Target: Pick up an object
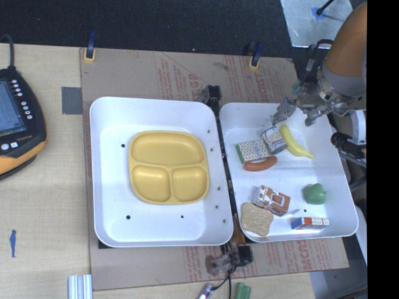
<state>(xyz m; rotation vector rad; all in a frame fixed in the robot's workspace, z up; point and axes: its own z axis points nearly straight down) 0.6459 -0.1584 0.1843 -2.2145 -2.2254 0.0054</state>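
Hovering over the far end of the right bin

Lying in the right bin (pixel 349 185), the candidate objects are seen loose and ungripped. A yellow banana (pixel 295 142) is found near the far end, just beside a small silver packet (pixel 274 138) on its left. Next to these, a green-patterned packet (pixel 251 149) is placed, with a red sausage (pixel 260 163) just in front of it. A green round fruit (pixel 315 194) is set near the right wall. Toward the near end, a brown-and-white wrapper (pixel 272 199), a slice of bread (pixel 256 219) and a small red-and-white carton (pixel 310 223) are grouped.

The gripper (pixel 298 109) is held above the banana and the silver packet, its fingers spread apart, and nothing is seen between them. No contact with either object can be made out.

In the left bin (pixel 112 223), a yellow divided plate (pixel 168 166) is placed centrally. On the bench to the far left, an orange-edged control pendant (pixel 17 120) is laid.
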